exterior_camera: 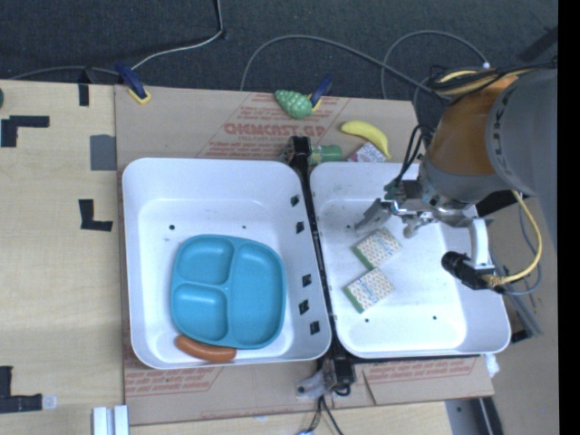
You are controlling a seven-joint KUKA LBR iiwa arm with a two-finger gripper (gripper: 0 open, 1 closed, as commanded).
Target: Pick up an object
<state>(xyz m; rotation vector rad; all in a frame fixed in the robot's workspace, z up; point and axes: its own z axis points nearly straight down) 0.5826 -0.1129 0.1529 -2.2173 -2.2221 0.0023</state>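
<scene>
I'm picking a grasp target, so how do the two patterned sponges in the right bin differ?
The upper sponge lies just below the gripper; the lower sponge lies farther from it, toward the bin's front. The upper sponge looks slightly smaller than the lower sponge. Both lie flat, tilted alike, with green edges and speckled tops.

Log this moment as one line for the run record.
arm over right bin | gripper open, holding nothing | two sponges below | blue plate, sausage in left bin

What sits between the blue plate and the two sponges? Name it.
In the camera view, the black divider where the two bins' walls meet lies between the blue plate and the sponges.
</scene>
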